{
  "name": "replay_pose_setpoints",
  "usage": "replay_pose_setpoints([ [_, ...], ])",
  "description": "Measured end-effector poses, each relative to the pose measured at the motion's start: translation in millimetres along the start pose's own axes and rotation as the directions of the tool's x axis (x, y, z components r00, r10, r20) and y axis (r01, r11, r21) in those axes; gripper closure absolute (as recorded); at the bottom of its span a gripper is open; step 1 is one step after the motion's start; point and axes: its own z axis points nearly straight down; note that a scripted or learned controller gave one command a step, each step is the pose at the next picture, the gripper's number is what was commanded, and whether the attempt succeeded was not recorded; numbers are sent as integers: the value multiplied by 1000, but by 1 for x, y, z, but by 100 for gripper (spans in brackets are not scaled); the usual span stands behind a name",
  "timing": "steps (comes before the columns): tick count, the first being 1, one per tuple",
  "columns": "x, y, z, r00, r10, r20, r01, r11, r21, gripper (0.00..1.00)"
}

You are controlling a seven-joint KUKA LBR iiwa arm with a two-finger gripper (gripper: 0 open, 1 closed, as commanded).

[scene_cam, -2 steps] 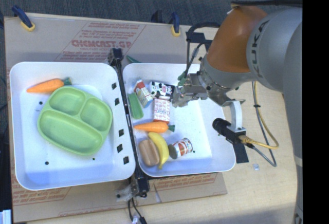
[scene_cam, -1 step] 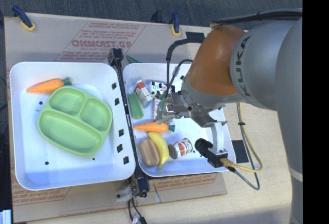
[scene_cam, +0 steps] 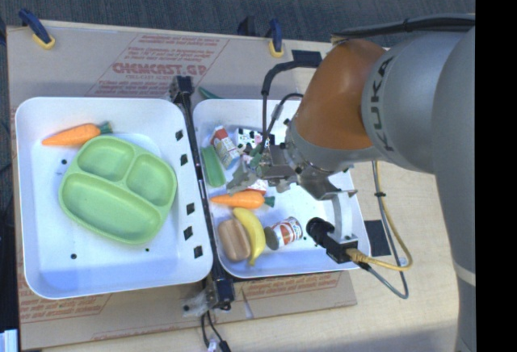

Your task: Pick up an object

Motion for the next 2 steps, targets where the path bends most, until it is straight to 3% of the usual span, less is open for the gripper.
replay_pose_setpoints([
  [1,39,41,-104,1000,0,-1,0,1000,-4,0],
  [2,21,79,-219,1000,0,-1,0,1000,-8,0],
])
